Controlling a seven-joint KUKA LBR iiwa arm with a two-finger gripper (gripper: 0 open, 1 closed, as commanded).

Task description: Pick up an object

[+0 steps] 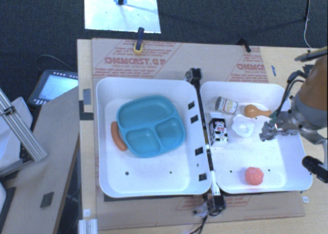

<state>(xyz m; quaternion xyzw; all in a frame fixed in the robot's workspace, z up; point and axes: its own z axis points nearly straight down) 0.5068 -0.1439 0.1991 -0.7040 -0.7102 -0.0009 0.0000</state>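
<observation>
The right bin [287, 146] holds a small jar with a pale label [226, 105], an orange-tan spoon-like piece [255, 109], a white cup-shaped item [243, 126], a small black-and-white box [219, 130] and a pink-red ball [253, 175]. My gripper [268, 130] hangs over the right part of this bin, just right of the white item and below the orange piece. Nothing shows between its fingers.
The left bin [107, 166] carries a blue divided plate [150, 125] with an orange sausage [118, 135] beside its left edge. A black-clipped divider [201, 125] separates the bins. The arm's grey body [313, 110] covers the right bin's far right edge.
</observation>
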